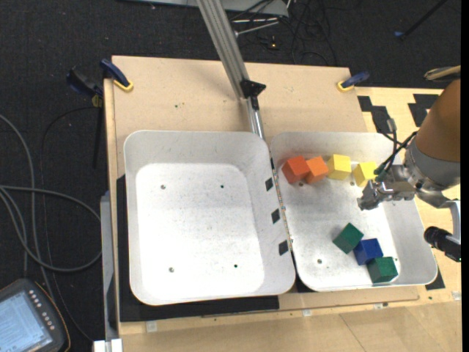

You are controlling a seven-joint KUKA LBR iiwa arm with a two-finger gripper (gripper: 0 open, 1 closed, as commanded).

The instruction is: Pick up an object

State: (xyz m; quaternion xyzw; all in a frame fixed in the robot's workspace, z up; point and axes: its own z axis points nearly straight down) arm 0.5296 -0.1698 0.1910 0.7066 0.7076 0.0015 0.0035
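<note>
Small yellow cube sits in the right white plastic bin, top edge, touching the metal gripper at its 5 o'clock; can't tell its grip. Tan wooden bench, black carpet floor with cables.

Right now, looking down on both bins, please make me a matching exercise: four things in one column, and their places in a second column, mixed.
Things:
1. orange blocks
2. blue block
3. tool
4. blue clamp

Places:
A. board's far left corner
B. right bin, near corner, between two green blocks
C. right bin, far side, by the divider
D. over the right bin, near the yellow blocks

Pairs: 1-C, 2-B, 3-D, 4-A
</note>
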